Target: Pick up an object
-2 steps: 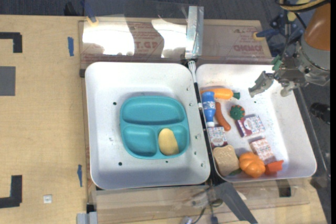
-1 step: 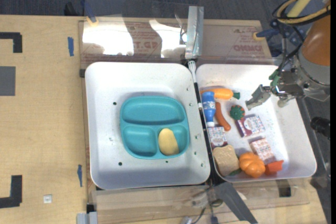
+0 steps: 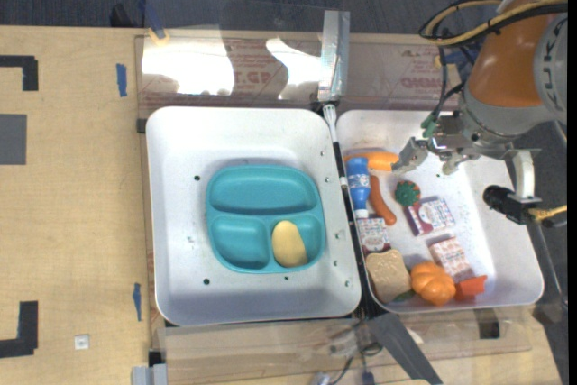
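We see the gripper [image 3: 431, 153] hovering at 12 o'clock in the right bin [image 3: 521, 284], fingers spread, nothing between them. Toy foods lie below it: carrot [image 3: 382, 161] just beside, pumpkin [image 3: 432, 281] at 6 o'clock. Left bin's teal tray [image 3: 257, 194] holds a potato [image 3: 288, 243].

Print on my bottle [image 3: 359, 185] label is too blurred to read. Same for both small packets [image 3: 432, 215]; cardboard [image 3: 410, 77] lettering too.
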Action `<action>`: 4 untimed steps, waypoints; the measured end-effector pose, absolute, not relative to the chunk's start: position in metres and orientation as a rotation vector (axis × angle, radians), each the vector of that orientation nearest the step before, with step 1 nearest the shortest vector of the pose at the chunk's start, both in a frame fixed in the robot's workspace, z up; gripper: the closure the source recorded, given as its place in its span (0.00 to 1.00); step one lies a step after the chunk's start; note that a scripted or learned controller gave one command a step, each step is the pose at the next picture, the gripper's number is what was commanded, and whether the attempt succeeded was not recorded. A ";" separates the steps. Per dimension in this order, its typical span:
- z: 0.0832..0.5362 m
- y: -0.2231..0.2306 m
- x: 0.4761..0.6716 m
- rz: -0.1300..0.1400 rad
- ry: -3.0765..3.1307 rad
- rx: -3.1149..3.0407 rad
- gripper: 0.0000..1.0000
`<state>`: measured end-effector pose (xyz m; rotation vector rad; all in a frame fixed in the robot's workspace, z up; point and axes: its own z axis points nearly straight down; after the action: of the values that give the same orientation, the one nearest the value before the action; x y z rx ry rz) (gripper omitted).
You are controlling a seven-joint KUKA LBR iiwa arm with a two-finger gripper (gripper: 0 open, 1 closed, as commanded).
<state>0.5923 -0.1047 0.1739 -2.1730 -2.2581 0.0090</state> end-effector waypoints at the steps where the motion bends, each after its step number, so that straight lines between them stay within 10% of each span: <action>1: 0.295 -0.078 0.588 -0.008 -2.115 -2.330 0.00; 3: 0.088 -0.103 0.612 -0.008 -2.096 -2.347 0.00; 4: 0.099 -0.104 0.613 -0.012 -2.096 -2.352 1.00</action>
<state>0.6132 -0.1038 0.0994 -2.3523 -2.0955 -0.0116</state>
